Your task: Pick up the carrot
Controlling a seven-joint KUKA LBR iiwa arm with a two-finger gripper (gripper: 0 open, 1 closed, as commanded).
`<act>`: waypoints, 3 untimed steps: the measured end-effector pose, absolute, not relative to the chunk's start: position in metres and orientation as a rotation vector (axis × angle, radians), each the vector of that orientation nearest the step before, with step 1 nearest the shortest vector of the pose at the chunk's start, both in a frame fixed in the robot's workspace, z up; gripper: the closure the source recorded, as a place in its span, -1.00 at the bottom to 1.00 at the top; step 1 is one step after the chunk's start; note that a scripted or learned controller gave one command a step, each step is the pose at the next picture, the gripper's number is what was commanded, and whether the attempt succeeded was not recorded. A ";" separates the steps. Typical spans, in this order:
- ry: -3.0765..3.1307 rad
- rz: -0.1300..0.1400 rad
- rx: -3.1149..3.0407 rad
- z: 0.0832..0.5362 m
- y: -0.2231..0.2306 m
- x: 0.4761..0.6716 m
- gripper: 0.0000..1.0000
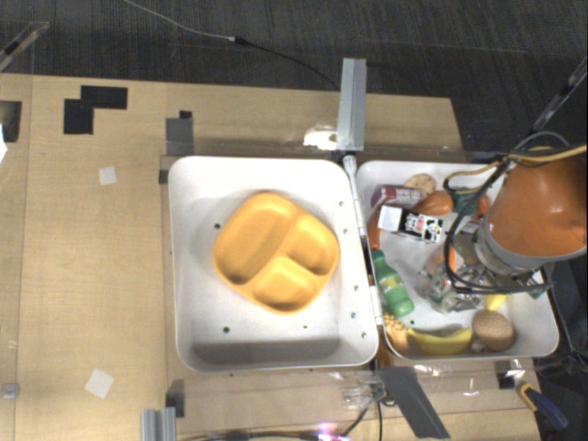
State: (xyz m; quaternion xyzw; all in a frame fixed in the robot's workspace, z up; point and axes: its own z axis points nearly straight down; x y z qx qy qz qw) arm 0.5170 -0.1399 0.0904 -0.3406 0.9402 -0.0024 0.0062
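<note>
From the overhead camera you see two white bins side by side: the left bin (188,246) holds a yellow divided tray (276,251), and the right bin (548,331) is crowded with a banana (439,340), a green bottle (393,288), a brown potato-like lump (493,330) and a white carton (410,223). The arm's orange band (542,211) hangs over that right bin with the gripper (447,278) low among the clutter, and you cannot tell its state; the carrot (437,204) looks to be the orange piece near the bin's far edge, just beside the carton, apart from the gripper
</note>
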 end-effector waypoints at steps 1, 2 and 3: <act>2.985 -0.006 -0.936 0.091 -0.153 0.497 1.00; 3.055 -0.002 -0.688 0.139 -0.114 0.516 1.00; 2.911 -0.012 -1.144 0.091 -0.097 0.505 1.00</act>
